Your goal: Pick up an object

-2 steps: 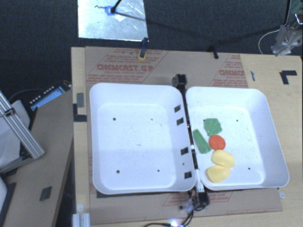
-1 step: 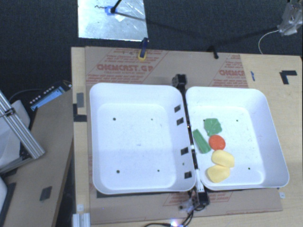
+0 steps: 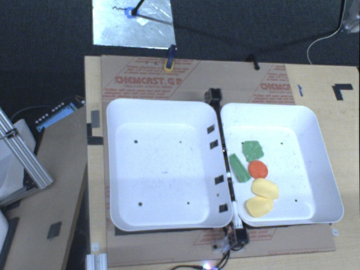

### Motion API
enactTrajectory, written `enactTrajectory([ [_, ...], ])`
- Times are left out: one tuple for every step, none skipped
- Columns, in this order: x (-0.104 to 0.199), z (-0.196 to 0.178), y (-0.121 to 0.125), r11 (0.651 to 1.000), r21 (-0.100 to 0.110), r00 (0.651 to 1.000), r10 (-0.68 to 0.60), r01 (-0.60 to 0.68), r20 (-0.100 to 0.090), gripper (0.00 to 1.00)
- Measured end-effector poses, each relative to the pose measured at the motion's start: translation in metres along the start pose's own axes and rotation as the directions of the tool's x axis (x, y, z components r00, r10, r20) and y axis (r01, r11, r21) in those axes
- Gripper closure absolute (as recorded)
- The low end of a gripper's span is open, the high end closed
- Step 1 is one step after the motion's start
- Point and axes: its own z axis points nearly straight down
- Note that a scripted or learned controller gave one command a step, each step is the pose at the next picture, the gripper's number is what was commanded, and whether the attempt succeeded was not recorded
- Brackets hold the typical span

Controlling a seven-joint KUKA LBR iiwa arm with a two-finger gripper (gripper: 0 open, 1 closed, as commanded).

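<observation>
Down on the bench, two white bins sit side by side on a brown cardboard sheet with red print. The left bin shows its bare floor with a few small dark dots. The right bin holds all the small things, gathered near its left wall toward the near corner. A green leafy piece lies farthest back, and a long green piece lies slanted just beside it, close to the wall. A round red piece sits between the green ones and a yellow piece, touching or nearly touching each. A second yellow piece lies nearest the front, against the first. Small black clips run along the seam where the bins meet. Beyond the cardboard a shiny silver sheet lies on the dark floor. What state the gripper is in cannot be told.
</observation>
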Motion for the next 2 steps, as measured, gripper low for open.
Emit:
enactTrajectory([
  [-0.049, 0.014, -0.002, 1.000, 0.003, 1.000, 0.002, -0.002, -0.001, 1.00],
  [-0.033, -0.001, -0.001, 1.000, 0.000, 1.000, -0.005, 0.005, -0.002, 1.00],
])
